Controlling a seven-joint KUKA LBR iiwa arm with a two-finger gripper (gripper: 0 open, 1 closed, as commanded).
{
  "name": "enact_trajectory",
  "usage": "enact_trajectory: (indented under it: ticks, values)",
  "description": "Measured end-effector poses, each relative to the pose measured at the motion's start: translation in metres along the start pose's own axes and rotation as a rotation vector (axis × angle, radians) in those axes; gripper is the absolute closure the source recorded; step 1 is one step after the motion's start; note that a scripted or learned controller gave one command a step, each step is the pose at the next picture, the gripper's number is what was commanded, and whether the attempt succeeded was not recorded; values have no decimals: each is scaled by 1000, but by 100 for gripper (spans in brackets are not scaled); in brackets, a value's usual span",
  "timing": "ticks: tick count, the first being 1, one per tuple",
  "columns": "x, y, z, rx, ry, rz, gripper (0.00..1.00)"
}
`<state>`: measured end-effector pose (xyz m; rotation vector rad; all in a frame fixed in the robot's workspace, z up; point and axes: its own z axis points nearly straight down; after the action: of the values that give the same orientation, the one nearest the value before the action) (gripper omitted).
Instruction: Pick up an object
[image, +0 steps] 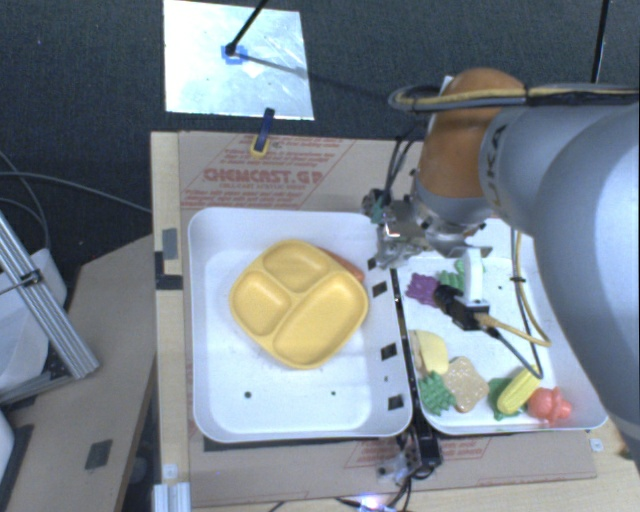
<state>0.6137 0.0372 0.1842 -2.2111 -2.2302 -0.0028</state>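
Nothing is picked up yet, as far as the view shows. The gripper (398, 238) hangs over the shared edge where the left bin (205, 400) meets the right bin (520, 424), at their far end. No object can be seen in it. Whether its fingers are open or closed cannot be told, since the wrist and its cables cover them from above. All of the grasp and lift appears to remain.

The candidate objects lie on both sides of the gripper. Toward the camera and to the view's left, a yellow divided plate (298, 305) sits well inside the left bin, with a reddish scrap (350, 268) peeking out from under its far rim, close beside the gripper. To the view's right and nearer the camera, a purple grape bunch (422, 290) lies just beside the gripper. Farther toward the camera lie a pale yellow piece (432, 352), a tan cracker (463, 385), a corn cob (515, 390) and a red tomato (548, 403).

Room is tight directly below, because the two bin walls run under the gripper and a straight descent would likely land on them. The left bin offers open floor around the plate. The right bin is crowded, its small toys touching or nearly so, and the arm's own bulk overhangs it.
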Motion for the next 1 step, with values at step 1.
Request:
enact_trajectory:
  ticks: [1]
  values:
    - [-4, 1, 0, -1, -2, 4, 0]
